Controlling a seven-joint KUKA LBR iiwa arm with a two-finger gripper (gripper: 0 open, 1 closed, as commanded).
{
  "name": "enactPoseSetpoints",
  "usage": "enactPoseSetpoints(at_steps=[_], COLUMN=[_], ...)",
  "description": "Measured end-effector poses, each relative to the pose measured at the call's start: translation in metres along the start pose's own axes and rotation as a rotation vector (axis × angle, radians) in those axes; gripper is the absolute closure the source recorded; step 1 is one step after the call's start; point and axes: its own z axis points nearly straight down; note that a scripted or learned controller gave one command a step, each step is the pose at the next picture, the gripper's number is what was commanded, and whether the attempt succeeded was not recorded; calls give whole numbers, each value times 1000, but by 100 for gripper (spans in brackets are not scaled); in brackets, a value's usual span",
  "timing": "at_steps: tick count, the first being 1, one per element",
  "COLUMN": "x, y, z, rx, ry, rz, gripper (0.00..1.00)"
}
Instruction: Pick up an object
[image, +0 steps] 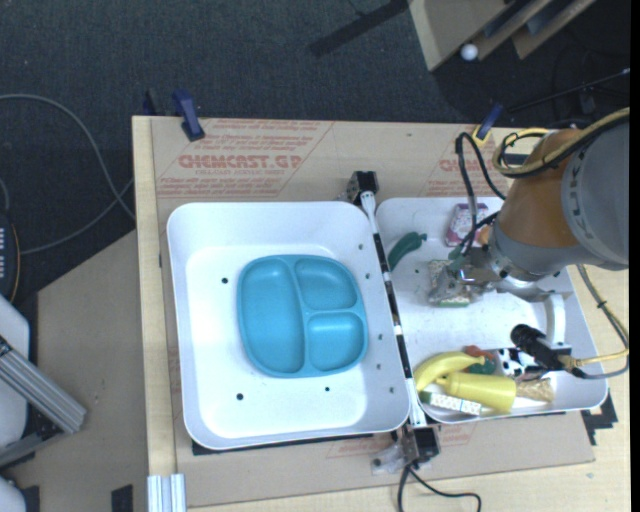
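So the left bin (200, 300) has just the blue divided plate (300, 313) sitting in the middle. The right bin (420, 215) has all the clutter: a banana (440, 367) and yellow bottle (482, 391) lying roughly left-right along the near edge, a green piece (405, 245) up top. The gripper (452, 285) is low mid-bin, the banana just toward the near side of it. Can't tell if it's open or closed.

A blue divided plate (300, 315) lies in the left bin (200, 250); the hand (455, 283) hangs over the right bin's (425, 215) clutter, perhaps touching it.
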Motion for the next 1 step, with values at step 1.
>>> enactPoseSetpoints(at_steps=[1], x=[89], y=[-32], z=[-120], rx=[0], ry=[1], rz=[-3], gripper=[100])
